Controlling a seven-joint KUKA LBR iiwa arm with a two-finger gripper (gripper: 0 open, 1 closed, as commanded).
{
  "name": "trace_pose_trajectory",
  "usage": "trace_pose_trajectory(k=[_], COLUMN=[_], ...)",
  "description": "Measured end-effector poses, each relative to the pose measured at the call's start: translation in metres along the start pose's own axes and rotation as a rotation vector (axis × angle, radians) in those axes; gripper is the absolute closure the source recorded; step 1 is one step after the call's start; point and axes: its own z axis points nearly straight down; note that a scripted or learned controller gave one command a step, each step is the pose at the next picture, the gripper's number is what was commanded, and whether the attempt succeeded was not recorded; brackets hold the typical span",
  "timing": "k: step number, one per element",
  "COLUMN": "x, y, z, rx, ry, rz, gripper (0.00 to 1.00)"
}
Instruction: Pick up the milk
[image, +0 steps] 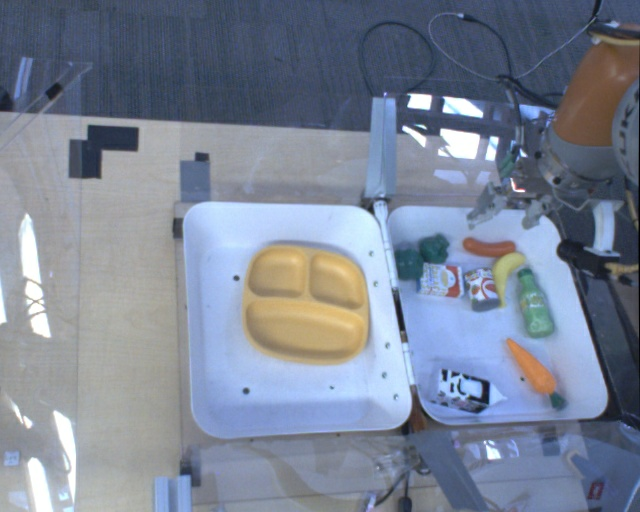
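The milk, a small black-and-white patterned carton, lies on its side at the near edge of the right bin. My gripper hangs over the far edge of that bin, well away from the milk. Its two fingers are spread open with nothing between them. The grey arm with its orange band comes in from the upper right.
The right bin also holds a sausage, a banana, a green bottle, a carrot, two green pieces and two red-and-white cartons. A yellow compartment tray sits in the left bin.
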Motion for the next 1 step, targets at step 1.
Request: trace_pose_trajectory(k=[1], x=[0.0232], y=[-0.0689], z=[0.0986], rx=[0.003], ry=[0.001], rz=[-0.026], gripper=[0.0])
